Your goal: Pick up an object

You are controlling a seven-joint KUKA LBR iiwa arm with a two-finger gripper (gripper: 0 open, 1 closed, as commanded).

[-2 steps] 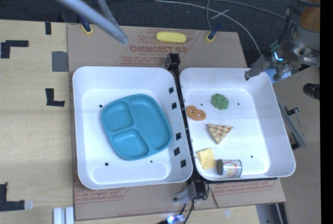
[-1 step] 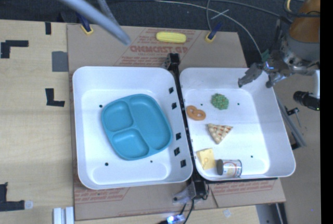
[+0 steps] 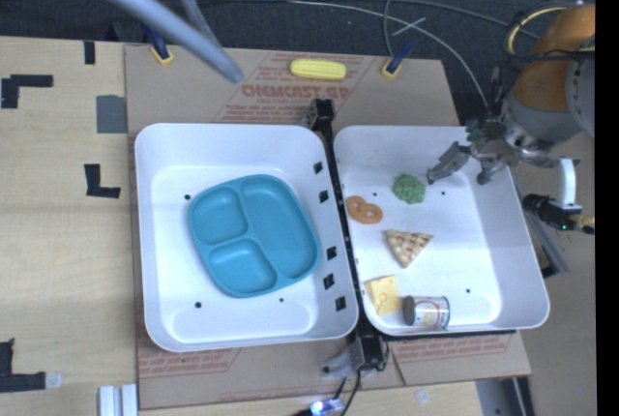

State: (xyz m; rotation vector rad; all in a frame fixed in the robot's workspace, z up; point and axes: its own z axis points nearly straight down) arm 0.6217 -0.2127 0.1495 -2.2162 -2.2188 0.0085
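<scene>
My gripper [image 3: 456, 163] hangs over the upper right part of the right bin [image 3: 508, 240], its fingers spread apart with nothing between them. The nearest thing to it is the green broccoli [image 3: 409, 189], lying just below and to the left of my fingertips, close but not touching. Nothing stands between the two.

Further left, near the divider, lies a pretzel [image 3: 364, 209]. Below the broccoli sits a pizza slice [image 3: 407, 246], a triangle with its point aimed down and slightly left toward the front of the bin. Near the front wall lie a yellow cheese block [image 3: 383, 294] and, just beside it on the right, a can [image 3: 427, 312] on its side, its long axis running left to right along that wall.

The broccoli is a rounded clump, so I cannot tell any clear long axis.

The left bin [image 3: 160, 211] holds a blue tray [image 3: 253, 234] with three compartments. A banana [image 3: 317, 70] lies on the cardboard beyond the bins.
</scene>
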